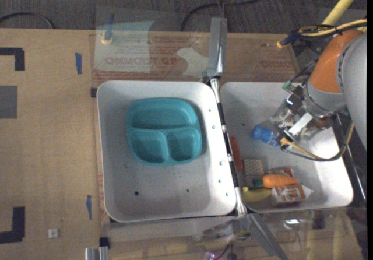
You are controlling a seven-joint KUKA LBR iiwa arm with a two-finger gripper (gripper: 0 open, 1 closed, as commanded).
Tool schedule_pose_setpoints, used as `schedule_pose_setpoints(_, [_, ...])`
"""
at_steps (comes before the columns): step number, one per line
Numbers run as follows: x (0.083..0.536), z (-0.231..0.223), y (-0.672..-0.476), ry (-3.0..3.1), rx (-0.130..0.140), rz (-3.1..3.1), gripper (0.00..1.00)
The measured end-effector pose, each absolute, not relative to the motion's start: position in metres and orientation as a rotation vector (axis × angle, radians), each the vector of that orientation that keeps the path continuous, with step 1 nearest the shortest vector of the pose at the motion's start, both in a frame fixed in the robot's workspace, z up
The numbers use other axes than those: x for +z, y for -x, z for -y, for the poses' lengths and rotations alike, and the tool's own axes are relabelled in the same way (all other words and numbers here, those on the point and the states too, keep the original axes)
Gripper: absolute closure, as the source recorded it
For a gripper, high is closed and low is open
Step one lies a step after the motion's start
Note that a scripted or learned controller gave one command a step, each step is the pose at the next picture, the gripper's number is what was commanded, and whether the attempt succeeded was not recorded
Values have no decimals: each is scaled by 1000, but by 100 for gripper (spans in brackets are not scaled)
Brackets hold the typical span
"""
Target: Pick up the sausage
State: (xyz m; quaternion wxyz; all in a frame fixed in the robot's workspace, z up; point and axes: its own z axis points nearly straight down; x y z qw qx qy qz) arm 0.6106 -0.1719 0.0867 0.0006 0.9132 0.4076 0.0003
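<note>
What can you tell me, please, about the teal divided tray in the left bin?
The teal tray looks like smooth moulded plastic, a rounded rectangle with three compartments: one long one across the far side and two smaller ones side by side nearer the camera. It lies flat and right way up on the floor of the left bin, towards its far half, with nothing visible in it.

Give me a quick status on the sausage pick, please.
Gripper over right bin, beside blue item. Sausage lying along divider wall, apart from gripper. Nothing on it.

Even overhead light, soft shadows, slightly soft focus.
</note>
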Motion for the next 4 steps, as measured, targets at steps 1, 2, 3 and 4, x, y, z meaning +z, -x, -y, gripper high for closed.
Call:
schedule_pose_setpoints(1, [86, 172, -658, -2898, -15, -1219, 0])
schedule_pose_setpoints(2, [85, 207, -660, -3091, -27, -644, 0])
schedule_pose_setpoints(3, [86, 211, -658, -3110, -10, -549, 0])
schedule_pose_setpoints(4, [113, 212, -640, -3058, -5, -730, 0])
